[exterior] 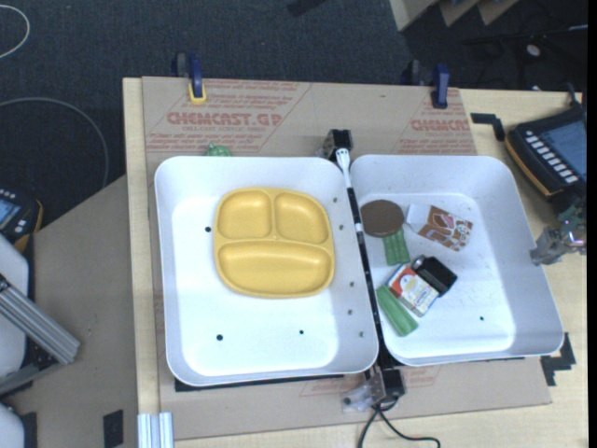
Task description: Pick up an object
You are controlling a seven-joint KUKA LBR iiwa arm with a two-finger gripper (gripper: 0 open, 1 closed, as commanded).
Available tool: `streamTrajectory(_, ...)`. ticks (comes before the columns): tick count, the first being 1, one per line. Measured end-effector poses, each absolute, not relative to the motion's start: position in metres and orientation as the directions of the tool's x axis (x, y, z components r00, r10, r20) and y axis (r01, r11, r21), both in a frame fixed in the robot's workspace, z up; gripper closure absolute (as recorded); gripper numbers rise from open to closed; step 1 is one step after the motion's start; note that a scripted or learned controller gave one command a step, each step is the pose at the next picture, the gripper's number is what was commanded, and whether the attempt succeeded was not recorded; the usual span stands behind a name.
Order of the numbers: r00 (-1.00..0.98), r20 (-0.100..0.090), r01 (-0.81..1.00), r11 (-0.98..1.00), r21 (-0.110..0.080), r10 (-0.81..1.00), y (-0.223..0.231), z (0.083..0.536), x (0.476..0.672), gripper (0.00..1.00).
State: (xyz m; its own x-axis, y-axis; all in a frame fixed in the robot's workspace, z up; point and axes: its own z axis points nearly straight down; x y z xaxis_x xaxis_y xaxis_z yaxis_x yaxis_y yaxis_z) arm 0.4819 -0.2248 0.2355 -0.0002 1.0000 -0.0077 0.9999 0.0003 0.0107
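Observation:
The left bin (187, 278) holds a yellow divided plate (275, 241), lying flat toward its back. In the right bin (494, 315) a brown round disc (381, 217) sits near the dividing edge. A short green piece (396, 247) lies just in front of it. A brown-and-white packet (448, 227) rests to the disc's right. Nearer the front lie a small black, red and white box (424, 283) and a longer green stick (396, 311), touching each other.
A small grey metal part (558, 243) sits at the right bin's outer rim. A black-and-yellow device (555, 152) lies at the bench's right edge. Blue clamps (194, 73) (439, 84) grip the back of the cardboard. A cable (378, 409) hangs at the front.

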Motion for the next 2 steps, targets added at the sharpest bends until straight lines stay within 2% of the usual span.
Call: streamTrajectory(2,-0.001,-0.012,1.000,0.002,0.017,1.000,-0.225,0.256,0.483,1.00)
